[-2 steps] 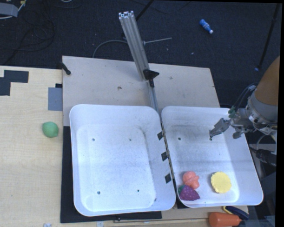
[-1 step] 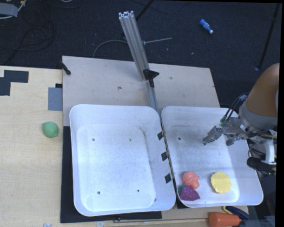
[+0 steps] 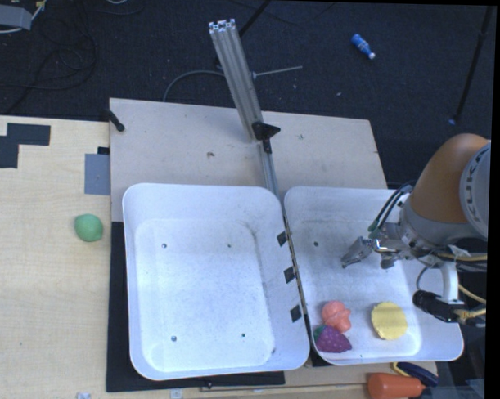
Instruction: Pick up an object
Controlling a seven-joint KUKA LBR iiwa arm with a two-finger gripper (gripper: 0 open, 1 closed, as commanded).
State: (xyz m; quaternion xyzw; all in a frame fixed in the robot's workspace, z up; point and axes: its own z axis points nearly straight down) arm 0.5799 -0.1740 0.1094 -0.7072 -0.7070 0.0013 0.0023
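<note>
Orange tool (image 3: 395, 385): lying on the bench (image 3: 35, 252) just outside the right bin's front edge, closest to us.
Jaws (image 3: 359, 254): hovering over bare floor of the right bin (image 3: 315, 213), nothing between them; open or closed, I cannot tell.
Targets: pink-orange toy (image 3: 335, 313) touching a purple grape bunch (image 3: 333, 340), yellow piece (image 3: 389, 320) just beside, all at the bin's front.
Handling: likely light, smooth plastic, a bit slippery; the yellow piece stands apart, so squeeze across its narrow middle.
Left bin (image 3: 198, 283): next door.
Green ball (image 3: 88, 227): well apart, out on the bench.
</note>
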